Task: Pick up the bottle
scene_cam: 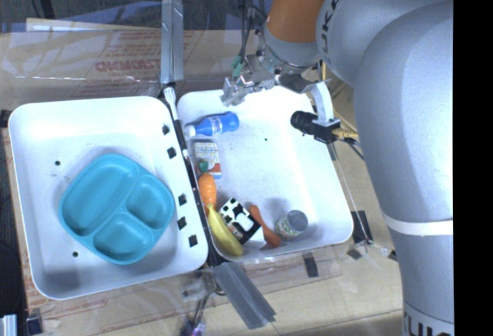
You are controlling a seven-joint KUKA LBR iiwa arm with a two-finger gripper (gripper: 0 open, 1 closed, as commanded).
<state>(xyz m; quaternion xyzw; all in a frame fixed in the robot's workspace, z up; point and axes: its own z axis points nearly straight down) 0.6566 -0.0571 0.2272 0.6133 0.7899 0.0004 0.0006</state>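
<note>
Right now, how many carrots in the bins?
2, both in the right bin. One carrot lies by the divider, just above the banana. The other carrot sits near the front wall between the checkered block and the can. More could be hidden underneath.

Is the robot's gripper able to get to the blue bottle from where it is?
Probably yes. The gripper hangs just above the blue bottle, which lies on its side in the right bin with nothing on top. The left wall is close, though.

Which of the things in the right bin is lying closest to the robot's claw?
The blue bottle, on its side by the bin's far left corner, just below the gripper. The can, carrots and banana lie toward the near wall.
</note>
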